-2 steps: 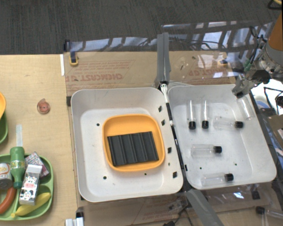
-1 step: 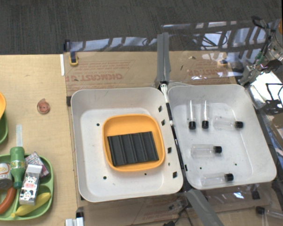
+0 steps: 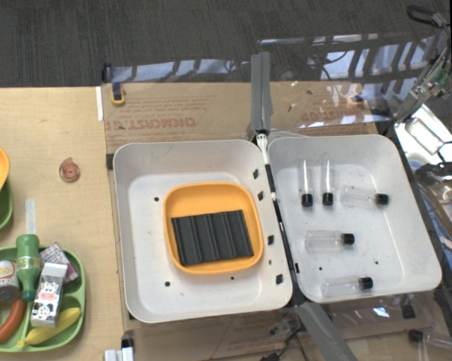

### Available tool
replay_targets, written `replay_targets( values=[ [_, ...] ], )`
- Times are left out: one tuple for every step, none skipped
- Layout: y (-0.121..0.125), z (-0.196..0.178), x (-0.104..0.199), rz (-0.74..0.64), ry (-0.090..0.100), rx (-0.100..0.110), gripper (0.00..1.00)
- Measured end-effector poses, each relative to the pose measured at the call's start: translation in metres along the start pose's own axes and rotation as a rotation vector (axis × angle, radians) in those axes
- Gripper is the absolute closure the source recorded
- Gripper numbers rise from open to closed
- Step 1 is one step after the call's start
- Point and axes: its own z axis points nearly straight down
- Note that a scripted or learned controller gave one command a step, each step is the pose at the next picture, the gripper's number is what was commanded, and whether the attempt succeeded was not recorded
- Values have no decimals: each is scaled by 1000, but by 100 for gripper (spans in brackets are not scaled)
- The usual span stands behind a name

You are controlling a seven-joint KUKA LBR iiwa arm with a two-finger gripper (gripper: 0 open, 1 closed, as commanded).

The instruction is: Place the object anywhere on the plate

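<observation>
Camera view looks down on the bench [image 3: 52, 131], and the plate [image 3: 211, 193], orange with a raised rim, is my landmark. It sits in the middle of the left bin [image 3: 141, 292]. The right bin [image 3: 417, 265] lies just beside it, to the plate's right.

A dark grey ribbed block [image 3: 213, 238] lies flat on the plate and covers most of its floor. I cannot say for sure whether this block is the task's thing or an insert of the plate.

To the right of the plate, five clear vials with black caps lie in the right bin, well apart from it. Two vials [image 3: 306, 187] lie side by side nearest the plate. A third vial [image 3: 365, 198] is farther right, a fourth vial [image 3: 329, 240] is below these, and a fifth vial [image 3: 346, 286] is lowest. Far to the left of the plate, a green tray [image 3: 80, 294] with toy food stands on the bench.

I cannot tell the state of the pincer, released or clenched, from this view.

My judgement: if the block is the object, it is already on the plate and the placing looks finished. If a vial is the object, the picking has not yet begun. The next move then calls for a descent over one vial, a grasp across its thin body, and a carry leftward over both bin walls to the plate.
</observation>
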Motion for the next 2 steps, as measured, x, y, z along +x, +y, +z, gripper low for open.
replay_targets(
  values=[
    [0, -64, 0, -257, 0, -1, 100],
    [0, -64, 0, -257, 0, -1, 0]
  ],
)
